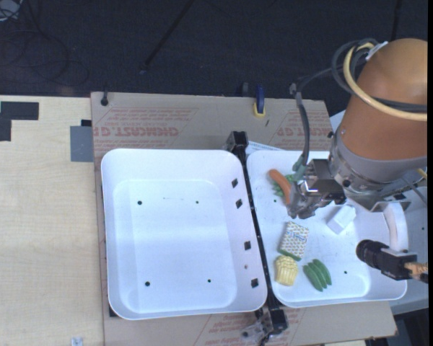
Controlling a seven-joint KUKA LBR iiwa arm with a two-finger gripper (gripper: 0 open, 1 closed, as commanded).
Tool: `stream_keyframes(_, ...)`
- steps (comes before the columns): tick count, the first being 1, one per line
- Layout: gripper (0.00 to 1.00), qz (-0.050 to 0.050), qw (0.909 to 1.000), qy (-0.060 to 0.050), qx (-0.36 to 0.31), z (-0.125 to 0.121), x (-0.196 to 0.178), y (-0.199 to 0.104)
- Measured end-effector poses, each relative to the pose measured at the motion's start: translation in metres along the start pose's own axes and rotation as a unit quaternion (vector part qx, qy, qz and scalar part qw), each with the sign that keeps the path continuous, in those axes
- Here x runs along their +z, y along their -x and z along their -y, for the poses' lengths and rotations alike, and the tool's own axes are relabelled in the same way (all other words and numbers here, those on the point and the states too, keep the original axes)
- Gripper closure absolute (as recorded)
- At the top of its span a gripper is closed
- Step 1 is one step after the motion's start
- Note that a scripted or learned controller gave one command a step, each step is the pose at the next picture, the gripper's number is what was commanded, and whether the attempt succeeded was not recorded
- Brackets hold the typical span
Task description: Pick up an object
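In the right bin (390, 291), gripper (300, 209) beside the carrot (278, 182); finger state indiscernible, no legible labels.

Glossy white plastic bins (175, 166) on matt brown cardboard (202, 117); pale wood-grain bench (36, 229)

One fixed camera above the bench (43, 215) looks down slantwise on both bins (175, 166).

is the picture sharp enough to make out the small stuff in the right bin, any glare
Camera view: soft and low-res; the carrot, corn cob and green pea pod read by colour and shape; the right bin looks bright but not blown out; the gripper is a dark blur.
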State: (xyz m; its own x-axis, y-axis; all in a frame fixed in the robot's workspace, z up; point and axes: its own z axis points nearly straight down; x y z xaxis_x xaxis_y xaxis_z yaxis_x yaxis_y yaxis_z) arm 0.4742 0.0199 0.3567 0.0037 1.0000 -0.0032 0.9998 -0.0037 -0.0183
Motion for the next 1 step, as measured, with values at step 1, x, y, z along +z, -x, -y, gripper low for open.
stream_keyframes(1,1.0,-0.001,1.0,0.006,-0.002,-0.0012,-0.0168,-0.0004)
